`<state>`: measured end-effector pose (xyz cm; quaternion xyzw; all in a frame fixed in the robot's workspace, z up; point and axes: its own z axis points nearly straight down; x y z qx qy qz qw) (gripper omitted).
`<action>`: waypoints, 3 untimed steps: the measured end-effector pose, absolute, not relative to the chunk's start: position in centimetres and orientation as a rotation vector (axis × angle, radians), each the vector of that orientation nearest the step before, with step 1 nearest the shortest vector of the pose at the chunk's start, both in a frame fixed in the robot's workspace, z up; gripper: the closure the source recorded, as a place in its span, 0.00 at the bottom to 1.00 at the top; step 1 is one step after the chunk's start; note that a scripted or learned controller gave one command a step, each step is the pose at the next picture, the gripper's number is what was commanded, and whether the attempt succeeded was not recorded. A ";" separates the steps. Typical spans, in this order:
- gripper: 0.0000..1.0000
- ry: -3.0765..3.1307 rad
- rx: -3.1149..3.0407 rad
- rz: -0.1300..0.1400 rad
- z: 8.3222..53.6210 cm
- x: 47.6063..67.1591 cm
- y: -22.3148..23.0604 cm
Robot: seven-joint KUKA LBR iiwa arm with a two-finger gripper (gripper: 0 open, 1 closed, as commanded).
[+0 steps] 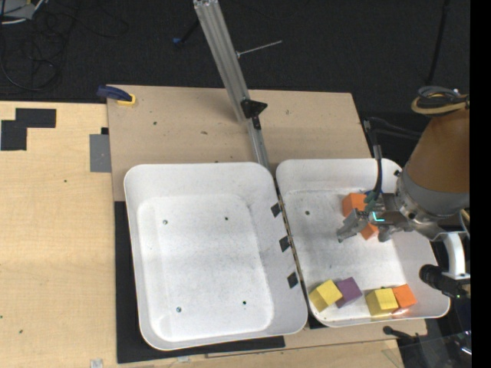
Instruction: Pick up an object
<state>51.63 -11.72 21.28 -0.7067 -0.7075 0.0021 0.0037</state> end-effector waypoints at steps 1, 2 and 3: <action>0.00 -2.216 -2.223 0.002 21.5 51.7 -11.9; 0.00 -2.215 -2.217 0.008 17.0 51.1 -12.2; 0.00 -2.214 -2.216 0.008 11.9 50.4 -13.0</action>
